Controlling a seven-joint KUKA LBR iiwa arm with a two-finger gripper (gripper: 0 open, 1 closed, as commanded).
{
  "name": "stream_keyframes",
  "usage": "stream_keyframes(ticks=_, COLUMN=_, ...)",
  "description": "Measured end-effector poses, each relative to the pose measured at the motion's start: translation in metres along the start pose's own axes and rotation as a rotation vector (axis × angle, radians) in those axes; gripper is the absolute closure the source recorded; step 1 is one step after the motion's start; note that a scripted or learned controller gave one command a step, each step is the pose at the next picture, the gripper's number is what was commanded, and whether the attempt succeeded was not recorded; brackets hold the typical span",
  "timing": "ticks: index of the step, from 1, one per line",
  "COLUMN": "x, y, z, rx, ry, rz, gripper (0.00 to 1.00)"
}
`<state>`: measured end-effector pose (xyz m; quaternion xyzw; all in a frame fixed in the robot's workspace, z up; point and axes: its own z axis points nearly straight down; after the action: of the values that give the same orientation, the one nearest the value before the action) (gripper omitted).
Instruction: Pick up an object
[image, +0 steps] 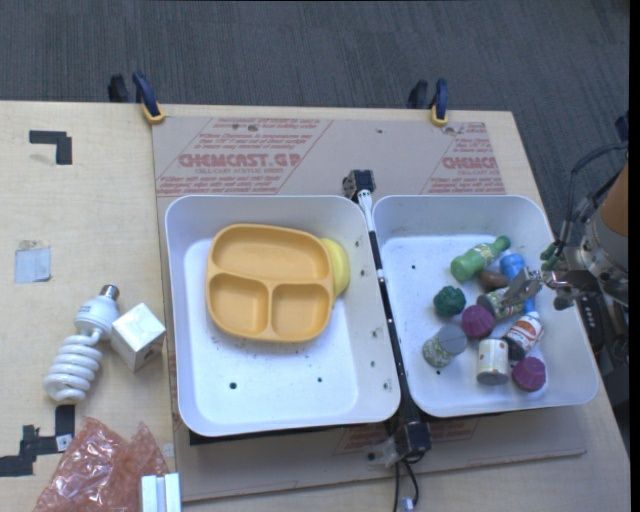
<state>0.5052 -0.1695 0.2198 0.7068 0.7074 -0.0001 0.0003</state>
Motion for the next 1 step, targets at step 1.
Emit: stream_keyframes(ticks=1, x=0.0354, y=0.0704, z=0.1274, rx=0.001, ry=0.000, rz=0.001, gripper=0.00)
